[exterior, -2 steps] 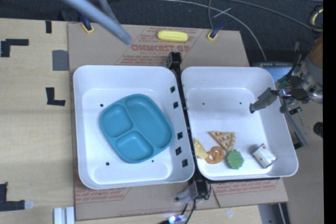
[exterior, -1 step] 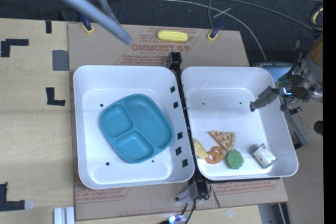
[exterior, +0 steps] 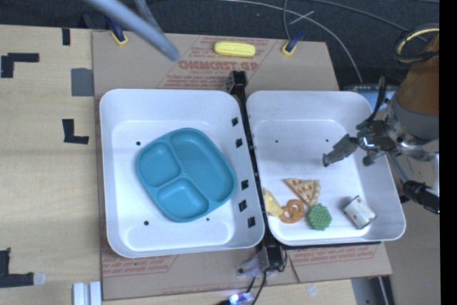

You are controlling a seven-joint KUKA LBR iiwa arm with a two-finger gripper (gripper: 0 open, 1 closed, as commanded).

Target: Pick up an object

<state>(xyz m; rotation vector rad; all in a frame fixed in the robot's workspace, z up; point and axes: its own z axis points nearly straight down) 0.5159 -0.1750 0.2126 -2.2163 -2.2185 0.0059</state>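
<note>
Arm over the right bin (exterior: 300, 107), nothing held.

The gripper (exterior: 351, 151) hangs above the bin's bare right-centre floor, fingers spread apart with nothing between them. Along the bin's near side lie a waffle wedge (exterior: 303, 189), a pretzel (exterior: 291, 211), a green broccoli piece (exterior: 319, 216) and a small white block (exterior: 358, 211), all apart from the gripper. The left bin (exterior: 114, 153) holds a blue divided plate (exterior: 184, 173).

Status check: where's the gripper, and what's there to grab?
Gripper over right bin, carrying nothing. Toy food cluster and small grey block untouched at front. Nothing blocking.
</note>
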